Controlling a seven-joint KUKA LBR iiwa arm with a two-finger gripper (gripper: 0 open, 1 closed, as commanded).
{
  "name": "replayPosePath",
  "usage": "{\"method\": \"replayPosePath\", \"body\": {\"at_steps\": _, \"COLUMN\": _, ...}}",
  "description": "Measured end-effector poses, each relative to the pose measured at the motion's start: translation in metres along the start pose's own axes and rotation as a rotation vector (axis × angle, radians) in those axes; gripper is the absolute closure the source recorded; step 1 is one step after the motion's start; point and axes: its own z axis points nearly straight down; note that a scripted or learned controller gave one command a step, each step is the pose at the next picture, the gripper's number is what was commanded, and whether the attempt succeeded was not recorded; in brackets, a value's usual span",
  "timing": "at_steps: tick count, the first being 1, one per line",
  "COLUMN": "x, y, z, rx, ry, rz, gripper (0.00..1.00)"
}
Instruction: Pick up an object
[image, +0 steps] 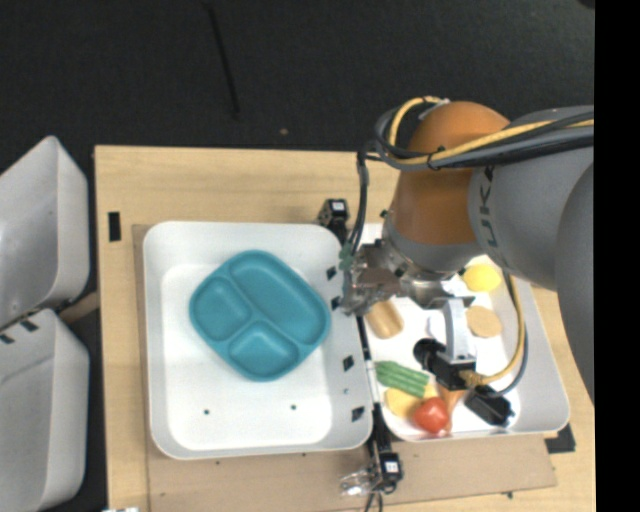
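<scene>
We see the gripper (362, 290) lowered at the right bin's (545, 400) upper left corner, just above a tan food piece (383, 319); we cannot tell its grip state. A teal divided plate (260, 313) lies in the left bin (170, 420).

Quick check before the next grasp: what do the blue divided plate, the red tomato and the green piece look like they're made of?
Blue divided plate: likely moulded plastic, matte, with one even colour and soft rounded compartment ridges.
Red tomato: probably plastic toy food; smooth, slightly glossy, uniformly red.
Green piece: apparently plastic toy food too, with a ribbed surface; too small to be sure.
</scene>
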Motion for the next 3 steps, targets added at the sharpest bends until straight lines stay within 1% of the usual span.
{"method": "replayPosePath", "body": {"at_steps": 1, "x": -0.009, "y": 0.002, "z": 0.011, "rx": 0.000, "ry": -0.003, "rz": 0.008, "gripper": 1.00}}
{"method": "replayPosePath", "body": {"at_steps": 2, "x": 0.010, "y": 0.008, "z": 0.004, "rx": -0.002, "ry": -0.001, "rz": 0.004, "gripper": 1.00}}
{"method": "replayPosePath", "body": {"at_steps": 3, "x": -0.009, "y": 0.008, "z": 0.004, "rx": -0.001, "ry": -0.003, "rz": 0.008, "gripper": 1.00}}
